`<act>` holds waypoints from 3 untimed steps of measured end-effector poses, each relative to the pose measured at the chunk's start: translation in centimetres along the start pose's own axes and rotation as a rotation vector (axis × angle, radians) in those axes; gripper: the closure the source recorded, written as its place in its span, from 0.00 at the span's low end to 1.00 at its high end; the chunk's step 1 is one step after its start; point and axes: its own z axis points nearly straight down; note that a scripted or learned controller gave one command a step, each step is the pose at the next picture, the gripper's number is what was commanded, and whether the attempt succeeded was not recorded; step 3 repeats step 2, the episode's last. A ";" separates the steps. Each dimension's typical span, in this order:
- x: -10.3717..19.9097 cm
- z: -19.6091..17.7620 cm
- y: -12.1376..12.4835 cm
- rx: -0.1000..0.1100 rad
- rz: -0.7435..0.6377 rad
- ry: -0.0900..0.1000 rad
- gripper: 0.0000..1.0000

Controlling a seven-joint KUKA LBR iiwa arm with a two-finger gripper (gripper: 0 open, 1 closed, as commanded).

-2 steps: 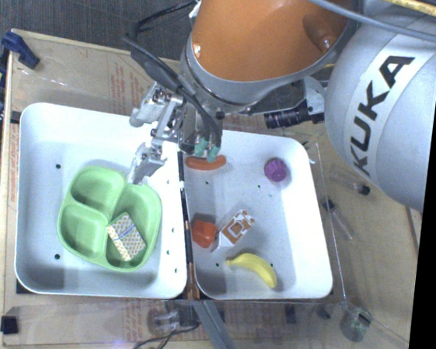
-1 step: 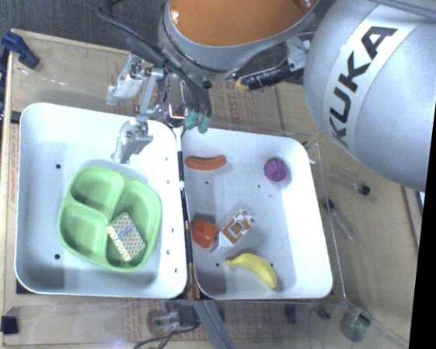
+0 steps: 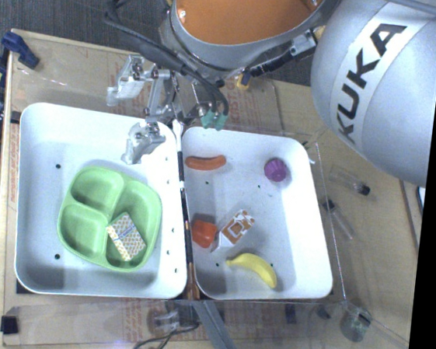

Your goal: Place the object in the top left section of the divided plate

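While my gripper (image 3: 145, 143) hangs over the far edge of the left bin (image 3: 44, 123), at about one o'clock from the green divided plate (image 3: 110, 216), I cannot tell from this slant whether it is spread or pressed together, and I see nothing caught in it.

A small patterned packet (image 3: 126, 235) lies in the plate, in the compartment at about five o'clock from the plate's centre, tilted against the dividing ridge. If that is the task's object, it sits in the wrong compartment, and the top left section, at about eleven o'clock, has nothing in it. If it is not, I judge the pick has yet to be made from the right bin (image 3: 307, 219).

The next move, as I read it, calls for settling on one object, coming down squarely over it, then carrying it across to that eleven o'clock section.

In the right bin lie a sausage (image 3: 204, 161) at eleven o'clock, a purple ball (image 3: 276, 169) at one o'clock, and, near the bin's middle, a red block (image 3: 204, 234) touching a small printed carton (image 3: 237, 227), with a banana (image 3: 255, 269) at five o'clock. The ridge where the two bins meet stands between them and the plate, so any carry must clear it.
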 end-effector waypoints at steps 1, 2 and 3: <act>-2.1 0.1 2.9 0.000 -0.071 0.002 0.00; -2.9 4.0 5.1 0.001 -0.203 0.007 0.00; -2.9 4.0 5.1 0.001 -0.203 0.007 0.00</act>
